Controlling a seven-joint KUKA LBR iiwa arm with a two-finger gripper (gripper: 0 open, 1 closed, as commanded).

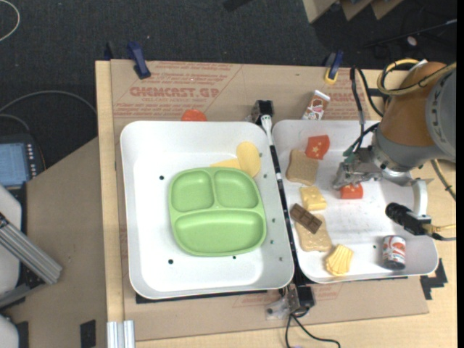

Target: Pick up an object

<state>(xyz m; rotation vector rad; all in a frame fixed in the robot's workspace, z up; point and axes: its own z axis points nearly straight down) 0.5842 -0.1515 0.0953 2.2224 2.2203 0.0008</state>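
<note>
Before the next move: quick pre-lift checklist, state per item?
1. Gripper over right bin: ok.
2. Target under it: small red block sits right at the fingertips: ok.
3. Block seated between the fingers: cannot tell.
4. Neighbours apart from target: yellow cheese piece and second red block stand off it: ok.
5. Can away from the gripper, near the bin's lower right corner: ok.
6. Green tray in left bin, out of the way: ok.

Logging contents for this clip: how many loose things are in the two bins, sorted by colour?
Green: 1, the divided plate
Yellow: 4, potato, wedge under it, cheese block, ridged piece
Red: 2, block, small piece at the tool
Tan: 2, bread slice, cracker
Brown: 1, chocolate bar
Red and white: 1, can
Total: 11
</note>
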